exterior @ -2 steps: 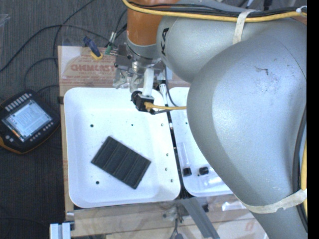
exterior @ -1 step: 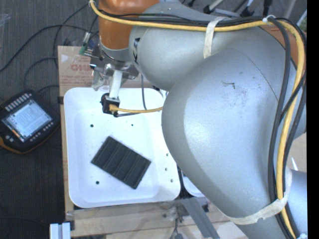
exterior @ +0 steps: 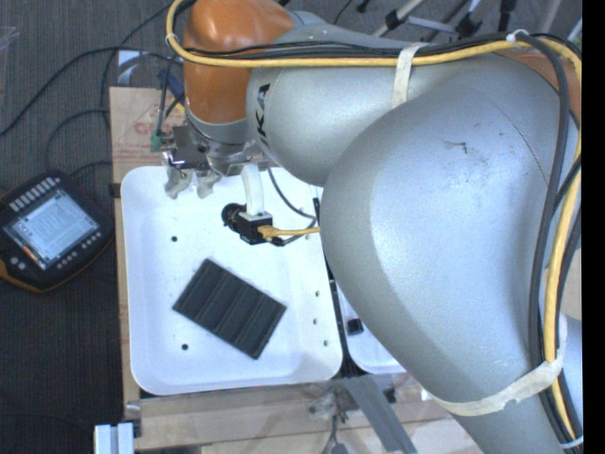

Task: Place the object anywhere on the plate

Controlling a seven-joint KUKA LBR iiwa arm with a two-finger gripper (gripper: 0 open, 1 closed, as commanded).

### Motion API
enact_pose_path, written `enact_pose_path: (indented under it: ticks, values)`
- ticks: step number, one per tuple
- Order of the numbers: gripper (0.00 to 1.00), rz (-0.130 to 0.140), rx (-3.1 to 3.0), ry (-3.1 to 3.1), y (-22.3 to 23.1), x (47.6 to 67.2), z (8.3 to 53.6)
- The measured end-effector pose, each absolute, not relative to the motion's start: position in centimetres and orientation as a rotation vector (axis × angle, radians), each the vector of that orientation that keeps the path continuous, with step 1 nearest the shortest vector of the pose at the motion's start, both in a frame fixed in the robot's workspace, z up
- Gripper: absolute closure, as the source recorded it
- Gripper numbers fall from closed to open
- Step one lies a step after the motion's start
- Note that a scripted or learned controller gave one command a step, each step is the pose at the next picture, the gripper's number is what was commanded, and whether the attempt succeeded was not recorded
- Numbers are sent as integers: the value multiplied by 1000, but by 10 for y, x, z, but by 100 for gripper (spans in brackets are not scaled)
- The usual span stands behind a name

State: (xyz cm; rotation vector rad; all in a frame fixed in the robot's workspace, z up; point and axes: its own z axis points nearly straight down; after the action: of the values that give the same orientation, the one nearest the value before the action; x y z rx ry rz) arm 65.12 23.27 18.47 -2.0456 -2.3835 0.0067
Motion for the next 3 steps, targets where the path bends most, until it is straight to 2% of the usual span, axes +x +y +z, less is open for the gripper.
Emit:
enact_pose_path:
  ticks: [3]
  values:
    - [100,16,-2039,-2381,234,650,209]
